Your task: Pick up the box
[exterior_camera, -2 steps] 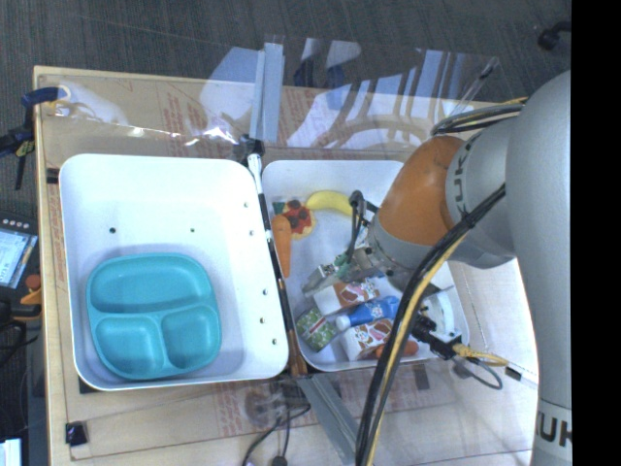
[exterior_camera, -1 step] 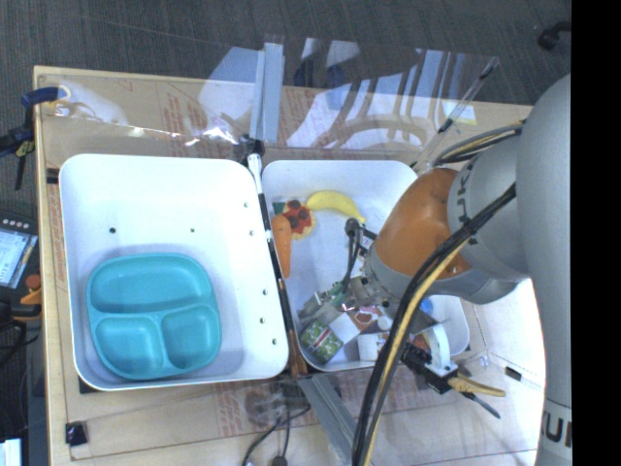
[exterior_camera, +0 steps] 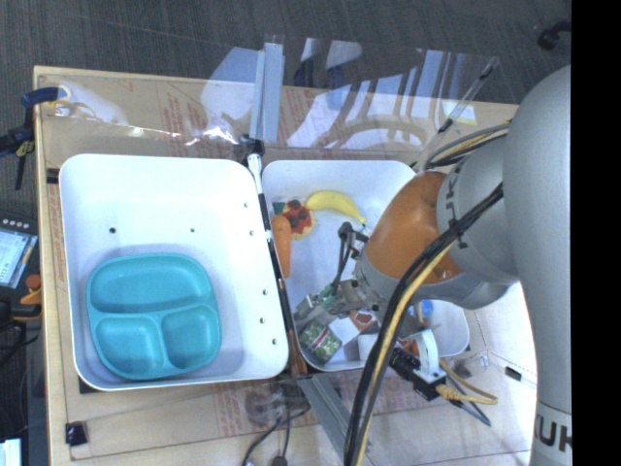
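A small box [exterior_camera: 318, 339] with a green printed face lies near the front edge of the right bin [exterior_camera: 374, 175]. My gripper [exterior_camera: 328, 304] hangs low over that bin, just above and behind the box, with the orange band of the wrist [exterior_camera: 412, 241] up and to its right. Whether it touches the box is unclear. The arm's bulk hides the right half of this bin.
A yellow banana [exterior_camera: 333, 203], an orange carrot [exterior_camera: 281, 243] and a small red item [exterior_camera: 296, 217] lie at the back left of the right bin. The left bin [exterior_camera: 146, 187] holds a teal divided tray [exterior_camera: 153, 314]. Cables [exterior_camera: 388, 357] trail over the bench's front.
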You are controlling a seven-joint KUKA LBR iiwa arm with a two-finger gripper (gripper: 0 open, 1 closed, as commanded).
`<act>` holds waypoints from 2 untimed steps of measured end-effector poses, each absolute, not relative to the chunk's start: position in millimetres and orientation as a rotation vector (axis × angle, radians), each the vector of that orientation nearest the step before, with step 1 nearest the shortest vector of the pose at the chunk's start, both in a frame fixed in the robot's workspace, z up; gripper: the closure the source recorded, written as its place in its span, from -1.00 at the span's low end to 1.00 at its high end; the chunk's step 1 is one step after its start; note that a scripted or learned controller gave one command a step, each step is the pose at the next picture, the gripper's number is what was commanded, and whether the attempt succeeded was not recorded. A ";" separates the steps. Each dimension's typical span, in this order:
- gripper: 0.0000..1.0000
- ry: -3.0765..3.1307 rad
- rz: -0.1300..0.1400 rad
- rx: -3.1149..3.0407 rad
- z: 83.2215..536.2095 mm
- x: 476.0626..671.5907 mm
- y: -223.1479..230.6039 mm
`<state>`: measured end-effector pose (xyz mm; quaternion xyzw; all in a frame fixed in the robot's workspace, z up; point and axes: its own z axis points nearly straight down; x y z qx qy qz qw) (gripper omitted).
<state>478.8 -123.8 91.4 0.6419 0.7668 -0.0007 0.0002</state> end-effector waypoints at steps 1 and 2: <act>1.00 2.418 -0.005 2.011 100.2 478.4 -123.2; 1.00 2.133 -0.004 2.311 190.9 574.6 -79.9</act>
